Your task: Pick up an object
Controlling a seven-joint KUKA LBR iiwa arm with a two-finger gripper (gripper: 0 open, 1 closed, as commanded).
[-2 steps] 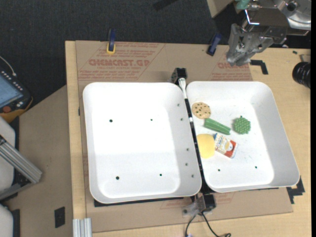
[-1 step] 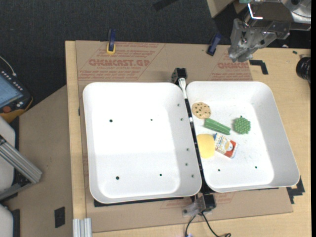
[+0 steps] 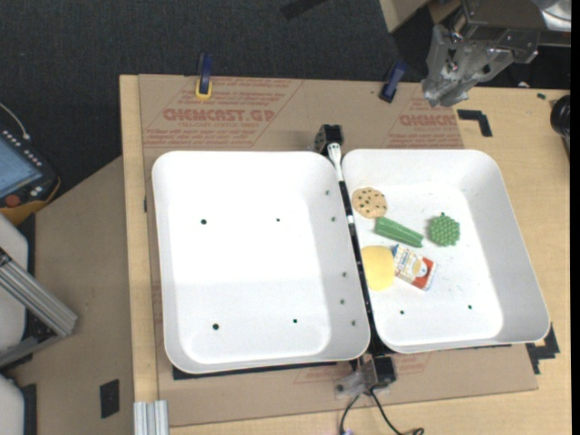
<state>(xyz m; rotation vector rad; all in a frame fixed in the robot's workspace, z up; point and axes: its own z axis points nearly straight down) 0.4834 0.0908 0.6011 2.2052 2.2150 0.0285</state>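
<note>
The right bin (image 3: 494, 207) holds a round cookie (image 3: 369, 202), a green bar-shaped piece (image 3: 399, 232), a green knobbly ball (image 3: 443, 230), a yellow round piece (image 3: 377, 267) and a small white and orange carton (image 3: 414, 267). My gripper (image 3: 441, 87) hangs high at the top right, above the cardboard beyond the right bin's far rim. It is well apart from all the objects and nothing shows between its fingers.
The left bin (image 3: 172, 243) sits beside the right one on a cardboard sheet (image 3: 272, 107). Blue clamps (image 3: 204, 72) hold the sheet's far edge. A black clip (image 3: 328, 138) joins the bins at the back.
</note>
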